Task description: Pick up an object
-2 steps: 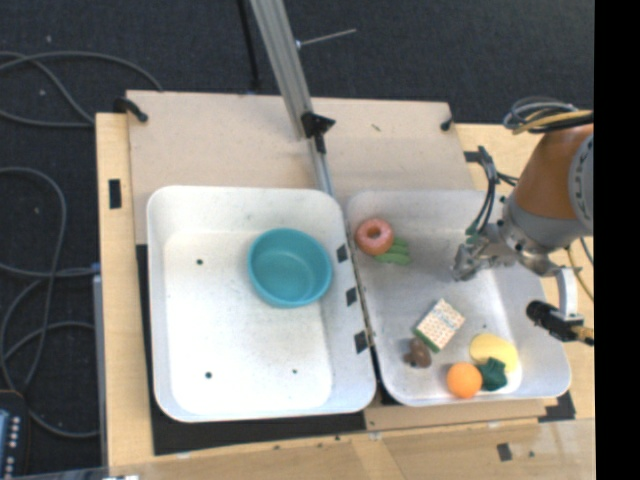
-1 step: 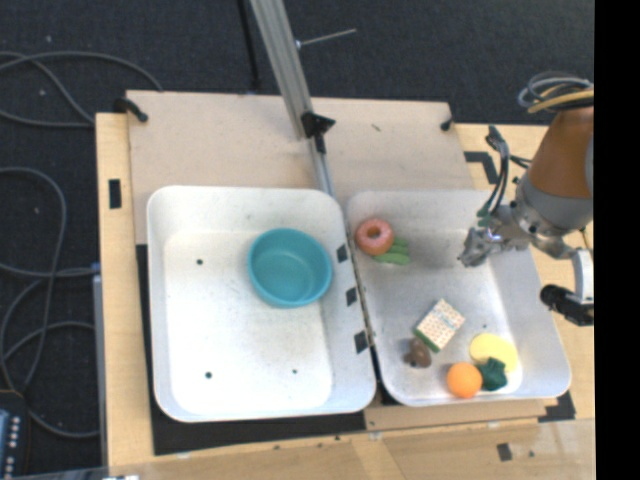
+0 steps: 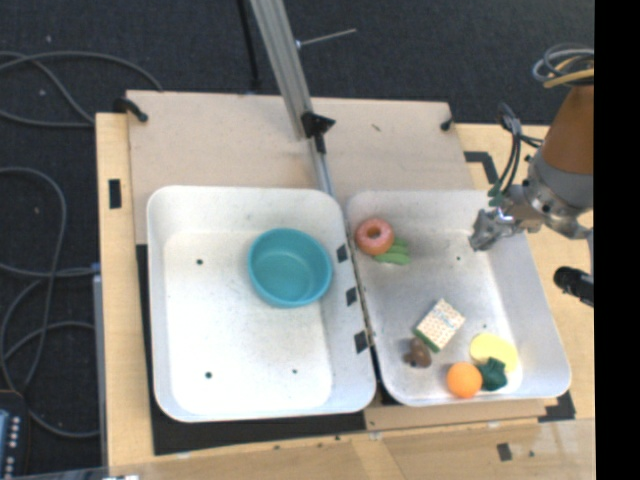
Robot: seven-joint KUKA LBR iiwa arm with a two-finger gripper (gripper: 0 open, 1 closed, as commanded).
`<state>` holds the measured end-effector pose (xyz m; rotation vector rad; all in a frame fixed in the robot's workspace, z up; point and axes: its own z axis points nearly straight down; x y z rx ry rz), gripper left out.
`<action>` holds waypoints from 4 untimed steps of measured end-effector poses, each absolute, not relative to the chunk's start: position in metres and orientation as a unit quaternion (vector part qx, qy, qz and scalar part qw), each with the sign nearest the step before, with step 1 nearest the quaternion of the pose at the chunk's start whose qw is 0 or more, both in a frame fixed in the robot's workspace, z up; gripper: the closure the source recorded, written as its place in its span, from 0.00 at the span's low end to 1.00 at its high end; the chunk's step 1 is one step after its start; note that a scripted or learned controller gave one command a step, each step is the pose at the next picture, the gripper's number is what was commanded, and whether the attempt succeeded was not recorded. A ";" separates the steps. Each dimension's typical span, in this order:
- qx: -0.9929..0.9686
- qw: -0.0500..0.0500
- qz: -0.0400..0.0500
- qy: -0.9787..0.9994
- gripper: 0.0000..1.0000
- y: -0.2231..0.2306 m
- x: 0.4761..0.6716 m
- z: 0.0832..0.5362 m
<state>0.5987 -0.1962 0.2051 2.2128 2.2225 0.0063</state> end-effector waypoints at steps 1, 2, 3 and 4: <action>0.705 0.003 0.002 0.709 1.00 -0.197 0.600 0.249; 0.704 0.001 0.002 0.710 1.00 -0.145 0.610 0.259; 0.704 0.001 0.001 0.710 1.00 -0.094 0.621 0.265; 0.704 0.001 0.001 0.710 1.00 -0.040 0.628 0.270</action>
